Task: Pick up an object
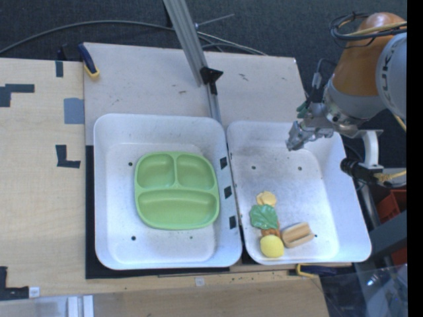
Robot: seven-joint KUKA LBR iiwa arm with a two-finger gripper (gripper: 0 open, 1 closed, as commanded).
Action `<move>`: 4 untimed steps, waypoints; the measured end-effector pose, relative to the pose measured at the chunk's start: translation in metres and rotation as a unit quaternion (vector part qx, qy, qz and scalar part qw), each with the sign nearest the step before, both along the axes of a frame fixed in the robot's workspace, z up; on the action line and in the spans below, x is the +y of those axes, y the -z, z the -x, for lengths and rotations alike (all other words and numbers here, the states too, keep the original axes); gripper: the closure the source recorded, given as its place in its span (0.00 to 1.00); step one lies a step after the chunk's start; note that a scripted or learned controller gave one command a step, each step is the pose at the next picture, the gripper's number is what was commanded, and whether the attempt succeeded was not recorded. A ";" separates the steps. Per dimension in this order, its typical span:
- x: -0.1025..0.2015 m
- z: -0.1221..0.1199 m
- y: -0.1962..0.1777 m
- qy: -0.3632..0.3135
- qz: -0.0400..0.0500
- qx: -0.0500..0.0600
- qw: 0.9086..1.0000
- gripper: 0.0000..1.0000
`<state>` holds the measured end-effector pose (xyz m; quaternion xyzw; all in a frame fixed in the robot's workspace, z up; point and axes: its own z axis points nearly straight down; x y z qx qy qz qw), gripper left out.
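The claw (299, 139) is seen at the upper right of the frame, hanging over the top edge of the right bin (344, 197), and nothing is held in it; whether it is spread or closed cannot be told from this slanted view. The things that could be picked are gathered near the bottom of that bin: a small yellow piece (266, 199), a green leafy toy (264, 215) just below it, a yellow ball (271, 246) below that, and a tan bun-like block (297, 234) beside the ball on its right. These four lie touching or just beside one another (a tight cluster, which makes a clean grip harder). The claw is well apart from them, so the step in hand is judged to be the approach. For it to be done well, one target should be chosen at the edge of the cluster, and the tan block seems the best choice, since its right side is free of neighbours. The claw should be carried toward the lower part of the frame, centred over the block, and lowered straight so that its neighbours are not nudged. The left bin (106, 177), where a green divided plate (176, 190) lies, need not be visited. The bin wall near the bottom right should be kept clear of during the descent.
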<state>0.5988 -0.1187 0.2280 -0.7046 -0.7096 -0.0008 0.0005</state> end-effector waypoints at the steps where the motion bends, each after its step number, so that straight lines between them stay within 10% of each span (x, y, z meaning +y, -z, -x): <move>1: 0.055 -0.006 -0.008 0.000 0.000 0.000 1.000 1.00; 4: 0.217 0.010 -0.010 0.000 0.000 0.001 1.000 1.00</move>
